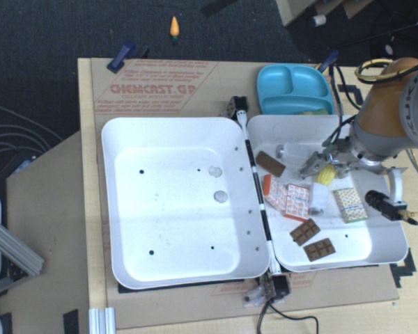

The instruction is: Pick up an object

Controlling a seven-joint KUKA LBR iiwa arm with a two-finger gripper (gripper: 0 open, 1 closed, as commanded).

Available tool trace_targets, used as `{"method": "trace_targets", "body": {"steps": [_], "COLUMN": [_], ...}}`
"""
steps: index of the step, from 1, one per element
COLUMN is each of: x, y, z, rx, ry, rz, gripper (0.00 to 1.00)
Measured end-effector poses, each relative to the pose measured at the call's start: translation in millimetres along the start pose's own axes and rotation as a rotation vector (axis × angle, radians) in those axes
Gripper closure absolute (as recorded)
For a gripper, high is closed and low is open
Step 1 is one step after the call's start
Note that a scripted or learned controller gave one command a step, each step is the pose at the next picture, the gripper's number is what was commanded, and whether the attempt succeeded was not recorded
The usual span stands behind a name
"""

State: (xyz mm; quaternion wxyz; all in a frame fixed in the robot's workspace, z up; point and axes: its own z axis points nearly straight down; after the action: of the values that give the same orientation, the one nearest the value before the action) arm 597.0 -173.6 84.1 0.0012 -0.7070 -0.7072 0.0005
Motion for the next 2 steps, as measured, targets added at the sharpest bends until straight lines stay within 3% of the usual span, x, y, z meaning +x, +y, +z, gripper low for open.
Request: {"method": "trace_targets", "body": {"steps": [1, 2], "x": [0, 85], "y": [1, -4], "z": [-11, -102], "rx": [-0.003, -0.005], "ry": [-0.001, 0.0], "rz": [0.001, -0.003], "gripper": [1.0, 1.0]}}
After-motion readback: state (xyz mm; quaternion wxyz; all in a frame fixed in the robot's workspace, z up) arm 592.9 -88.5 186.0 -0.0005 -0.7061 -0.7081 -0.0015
